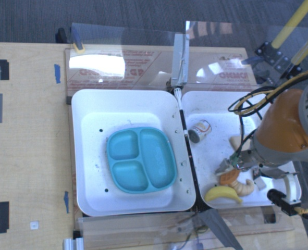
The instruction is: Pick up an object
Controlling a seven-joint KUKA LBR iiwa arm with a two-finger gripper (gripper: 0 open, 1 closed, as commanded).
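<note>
The hand [236, 165] hovers low in the right bin [216, 116], right above an orange piece [229, 178] beside the banana [222, 194]. Its grip I cannot tell. With 2 items crowded together, it could easily nudge both and lift neither.

Red printed lettering runs across the clear plastic panels [127, 66] behind the bins, too blurred to read.

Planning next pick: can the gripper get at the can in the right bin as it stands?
Probably yes. The can lies alone on bare floor near the right bin's left wall, apart from the banana; the gripper hovers nearby.
</note>
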